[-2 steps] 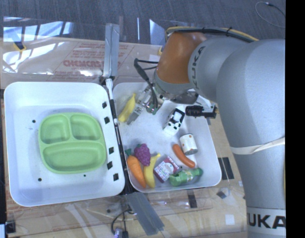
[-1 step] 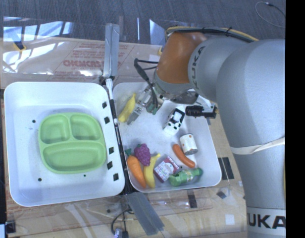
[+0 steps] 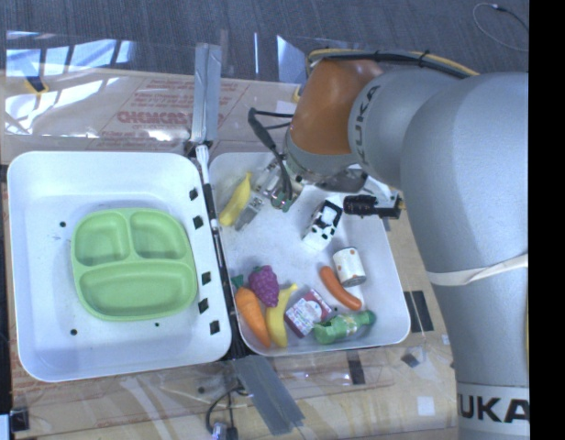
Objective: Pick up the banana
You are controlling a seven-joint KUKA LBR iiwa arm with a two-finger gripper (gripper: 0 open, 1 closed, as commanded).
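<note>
Nearest, along the front edge of the right white plastic bin (image 3: pixel 393 324), toy foods are crowded together: an orange carrot (image 3: pixel 250 315), a purple grape bunch (image 3: pixel 263 284), a small yellow piece (image 3: pixel 277 318), a pink carton (image 3: pixel 305 314) and a green packet (image 3: pixel 342 327). Further back, the green sectioned plate (image 3: pixel 133 263) is seen alone in the left white bin (image 3: pixel 35 191). At the right bin's far left corner the yellow plastic banana (image 3: pixel 234 201) is propped against the wall, with the metal two-finger gripper (image 3: pixel 255 207) brought just beside it, presumably for a grasp. Whether it is open cannot be told; no hold is visible.
</note>
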